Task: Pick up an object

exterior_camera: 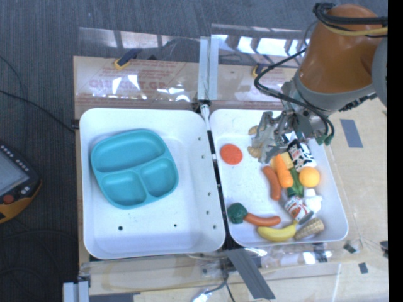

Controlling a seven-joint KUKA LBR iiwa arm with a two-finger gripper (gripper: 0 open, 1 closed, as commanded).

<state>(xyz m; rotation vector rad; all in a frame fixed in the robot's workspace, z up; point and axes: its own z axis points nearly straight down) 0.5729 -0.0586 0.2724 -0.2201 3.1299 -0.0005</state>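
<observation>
Presently the likeliest target is the small tan, lumpy toy piece (255,141) lying in the upper part of the right white bin (340,216), directly beside the grey two-finger gripper (272,138); its outline is partly hidden by the tool, so its exact shape cannot be confirmed. Whether the gripper is spread or closed cannot be told at this angle, and nothing is seen held. Risk assessment: the piece looks low and irregular, so a closing grasp could slide off it or push it against the bin wall. Crowding adds hazard: an orange plastic carrot (284,170), a black-and-white toy figure (304,156) and a round orange fruit (310,178) sit just beside the tool and could be knocked or caught instead. A flat red-orange disc (231,154) lies apart, toward the divider. The left white bin (119,228) holds a teal compartment tray (133,167).
</observation>
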